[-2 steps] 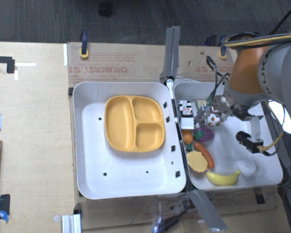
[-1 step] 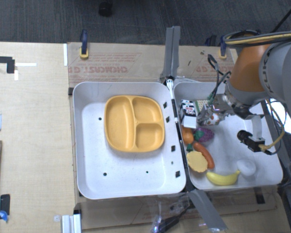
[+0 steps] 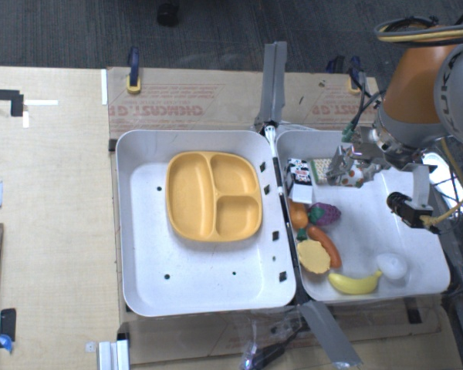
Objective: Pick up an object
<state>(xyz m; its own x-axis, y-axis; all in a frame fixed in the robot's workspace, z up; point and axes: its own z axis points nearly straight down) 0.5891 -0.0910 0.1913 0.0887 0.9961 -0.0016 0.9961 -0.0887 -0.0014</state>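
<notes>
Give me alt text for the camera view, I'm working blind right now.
The gripper hangs over the back of the right bin, which holds a banana, a carrot, purple grapes and other toy food along its left side. The left bin holds a yellow divided plate.

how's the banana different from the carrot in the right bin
The yellow toy banana is curved and lies crosswise along the near wall of the right white bin; the orange toy carrot is straighter and lies slantwise. The banana lies apart from the rest, while the carrot sits in the cluster against the left wall, touching the flat yellow piece. Both lie flat in that bin.
</notes>
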